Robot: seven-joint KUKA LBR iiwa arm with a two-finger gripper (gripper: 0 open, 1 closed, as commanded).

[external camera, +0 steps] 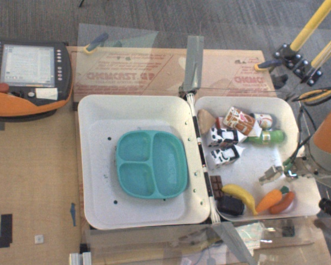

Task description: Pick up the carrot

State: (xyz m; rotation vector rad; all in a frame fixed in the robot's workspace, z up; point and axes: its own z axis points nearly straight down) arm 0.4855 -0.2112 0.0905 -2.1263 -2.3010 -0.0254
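Observation:
The carrot (269,199), orange with a small green top, lies at the front right of the right bin (298,120), tight against a red oblong item (282,203). My gripper (271,173) hangs just above and behind the carrot, a short way off it, reaching in from the right. It looks open, with nothing between its fingers. The grey arm with its orange band (326,139) sits over the bin's right rim.
A banana (240,195), a black block (230,206) and a chocolate bar (215,184) lie left of the carrot. Cow-patterned cartons (225,145), a green bottle (267,138) and a snack box (240,120) crowd the back. The left bin (94,120) holds a teal divided plate (152,164).

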